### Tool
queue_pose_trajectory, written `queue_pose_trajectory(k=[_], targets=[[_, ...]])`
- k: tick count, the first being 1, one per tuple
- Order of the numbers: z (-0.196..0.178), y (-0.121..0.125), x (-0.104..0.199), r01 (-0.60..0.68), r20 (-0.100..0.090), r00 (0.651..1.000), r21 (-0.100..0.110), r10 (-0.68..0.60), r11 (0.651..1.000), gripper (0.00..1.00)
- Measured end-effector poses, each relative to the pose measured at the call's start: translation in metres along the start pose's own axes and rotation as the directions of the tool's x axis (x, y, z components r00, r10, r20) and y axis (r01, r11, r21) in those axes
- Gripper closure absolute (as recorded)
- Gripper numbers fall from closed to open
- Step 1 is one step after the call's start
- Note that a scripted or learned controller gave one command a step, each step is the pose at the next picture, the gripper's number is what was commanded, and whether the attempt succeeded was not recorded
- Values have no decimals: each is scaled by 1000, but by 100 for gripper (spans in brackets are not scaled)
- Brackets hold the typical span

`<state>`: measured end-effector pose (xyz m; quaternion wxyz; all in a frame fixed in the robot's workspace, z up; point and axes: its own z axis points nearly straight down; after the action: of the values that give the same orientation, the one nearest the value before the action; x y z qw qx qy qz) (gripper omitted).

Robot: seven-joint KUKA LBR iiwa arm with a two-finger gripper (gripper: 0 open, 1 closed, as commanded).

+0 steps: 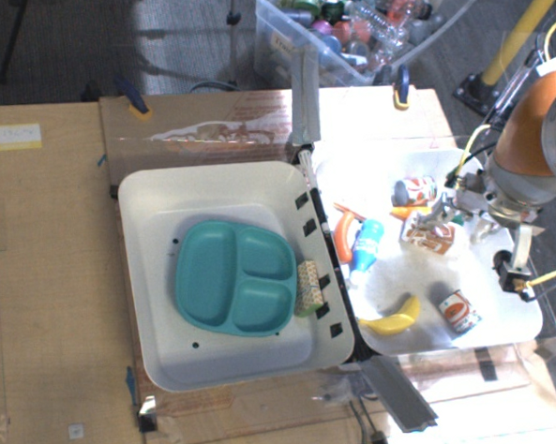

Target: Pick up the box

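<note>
The box (430,239), a small white and red carton, lies tilted in the middle of the right bin (510,329). My gripper (445,215) hangs right over the box's upper right corner, reaching in from the right under the grey wrist and orange band. The gripper partly covers the top edge of the box. Whether it touches the box I cannot tell.
The right bin also holds a red and white packet (417,190), a blue bottle (365,245), an orange carrot (344,229), a banana (394,318) and a can (457,311). The left bin (146,215) holds a teal divided plate (234,277) and a sponge (308,286).
</note>
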<state>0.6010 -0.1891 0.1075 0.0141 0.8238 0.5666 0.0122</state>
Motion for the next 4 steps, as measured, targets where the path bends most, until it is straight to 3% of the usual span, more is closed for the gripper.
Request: queue_pose_trajectory(k=[1,2,3,4], targets=[[-12,2,2,2,-1,1000,-8,-2,1000,100],[-85,-10,83,-519,22,855,30,519,854,100],[-108,14,85,-658,27,753,25,657,753,100],[-171,-21,74,-841,33,541,17,841,540,100]])
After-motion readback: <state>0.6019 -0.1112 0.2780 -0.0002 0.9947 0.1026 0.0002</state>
